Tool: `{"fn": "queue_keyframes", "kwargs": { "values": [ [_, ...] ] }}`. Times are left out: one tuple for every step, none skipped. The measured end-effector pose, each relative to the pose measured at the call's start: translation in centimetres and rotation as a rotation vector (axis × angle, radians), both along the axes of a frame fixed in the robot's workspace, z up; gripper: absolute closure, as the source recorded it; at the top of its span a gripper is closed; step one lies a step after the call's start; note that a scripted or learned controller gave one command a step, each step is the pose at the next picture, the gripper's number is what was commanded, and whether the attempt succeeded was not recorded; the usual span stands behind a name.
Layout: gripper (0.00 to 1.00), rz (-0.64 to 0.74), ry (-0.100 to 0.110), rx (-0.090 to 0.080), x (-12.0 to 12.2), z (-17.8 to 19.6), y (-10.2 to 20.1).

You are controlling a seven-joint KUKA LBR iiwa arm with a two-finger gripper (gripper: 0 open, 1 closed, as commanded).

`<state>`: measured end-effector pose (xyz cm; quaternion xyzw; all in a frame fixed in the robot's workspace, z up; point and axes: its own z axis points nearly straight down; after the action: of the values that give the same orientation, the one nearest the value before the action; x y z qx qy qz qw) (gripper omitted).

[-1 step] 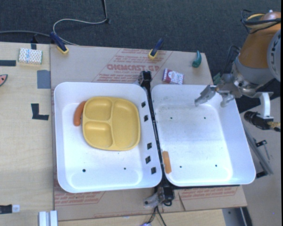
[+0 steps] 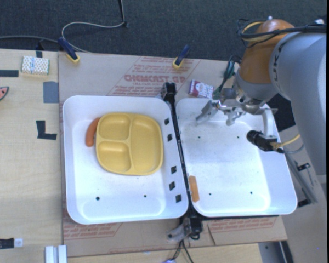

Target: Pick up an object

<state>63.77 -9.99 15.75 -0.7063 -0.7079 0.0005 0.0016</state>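
- Landmark for all positions: the black divider (image 2: 173,147) where the two white bins meet.
- Left bin (image 2: 82,201), left of the divider: holds a yellow sectioned plate (image 2: 129,143) with three compartments, lying flat in the bin's upper half, close to the divider but not touching it.
- Orange sausage-shaped piece (image 2: 90,133): on the far side of the plate from the divider, tucked against the plate's left rim, partly hidden under it.
- Right bin (image 2: 263,196), right of the divider: a small orange carrot-like piece (image 2: 193,188) lies just right of the divider, near its lower end, lengthwise along the bin wall.
- Gripper (image 2: 217,114): over the upper part of the right bin, right of the divider's top end. Two metal fingers (image 2: 204,113) point down-left and stand spread apart; nothing between them. Carrot-like piece is well apart from it, lower in the bin.
- Arm (image 2: 296,64): grey with orange band, enters from the right, well away from the divider, above the right bin's far corner.
- Small red-and-white packet (image 2: 200,88): on the cardboard outside the bins, just above and right of the divider's top end.
- Blue-and-yellow clamps (image 2: 68,49) on the cardboard's upper edge, above the divider and off to its left.
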Motion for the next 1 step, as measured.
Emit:
{"fn": "queue_keyframes", "kwargs": {
  "values": [
    [0.00,0.001,-0.001,0.000,-1.72,2.68,4.62]
  ]
}}
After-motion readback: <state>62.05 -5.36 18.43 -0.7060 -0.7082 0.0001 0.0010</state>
